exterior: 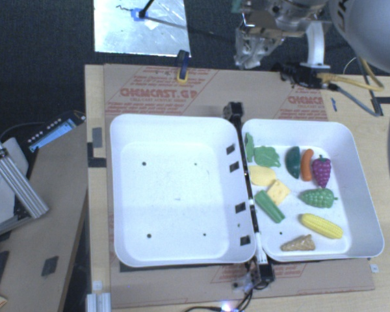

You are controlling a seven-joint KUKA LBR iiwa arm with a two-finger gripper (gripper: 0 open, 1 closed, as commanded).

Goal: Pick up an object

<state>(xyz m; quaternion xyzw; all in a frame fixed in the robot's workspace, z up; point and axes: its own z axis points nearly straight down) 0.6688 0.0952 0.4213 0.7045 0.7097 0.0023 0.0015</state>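
Evidently nothing is picked up yet: the gripper (251,52) hangs high beyond the right bin (361,174), its grasp impossible to judge, while the toy foods, the corn (322,225) included, lie inside.

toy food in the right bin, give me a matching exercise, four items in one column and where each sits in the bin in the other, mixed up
Column one
1. corn cob
2. purple grapes
3. carrot
4. cheese wedge

Column two
A. just left of the purple grapes, beside a dark green vegetable
B. left half of the right bin, between a yellow piece and a green cucumber
C. near the front edge, right of a tan piece
D. far right of the group, above a green bumpy piece

Pairs: 1-C, 2-D, 3-A, 4-B
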